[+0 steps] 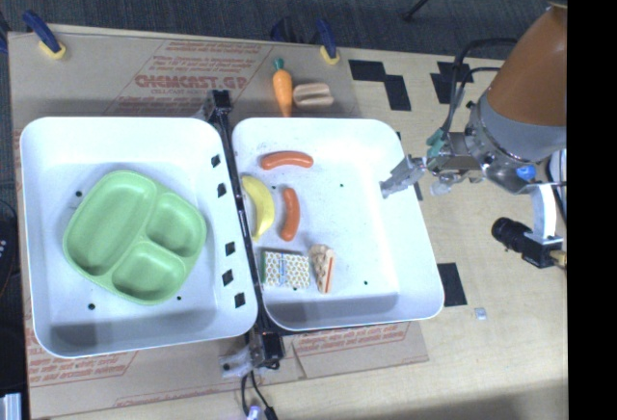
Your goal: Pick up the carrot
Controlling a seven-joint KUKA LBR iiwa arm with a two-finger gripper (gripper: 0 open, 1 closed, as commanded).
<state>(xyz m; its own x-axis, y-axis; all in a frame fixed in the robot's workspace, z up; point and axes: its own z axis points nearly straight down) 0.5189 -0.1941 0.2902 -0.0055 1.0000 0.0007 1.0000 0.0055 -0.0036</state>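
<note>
- Carrot [281, 89] lies outside the right bin [386, 134], on the bench just past its far rim, touching a small bun [312, 96].
- Your gripper [397, 179] hovers at that bin's right rim; I cannot tell whether its fingers are open or closed.
- Risks: you could catch the bun, or mistake the orange sausages [287, 160] inside the bin for the target.

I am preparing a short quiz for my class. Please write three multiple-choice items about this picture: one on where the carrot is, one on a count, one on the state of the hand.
1. Where is the carrot?
A. in the right bin
B. on the bench behind the bins
C. on the green plate

2. How many sausages lie in the right bin?
A. one
B. two
C. four

3. The hand is
A. holding nothing
B. gripping the carrot
C. gripping the banana

Answers: 1 B, it lies beside a small bun outside both bins. 2 B, two orange-red ones. 3 A, it hangs at the bin's right rim.
</note>
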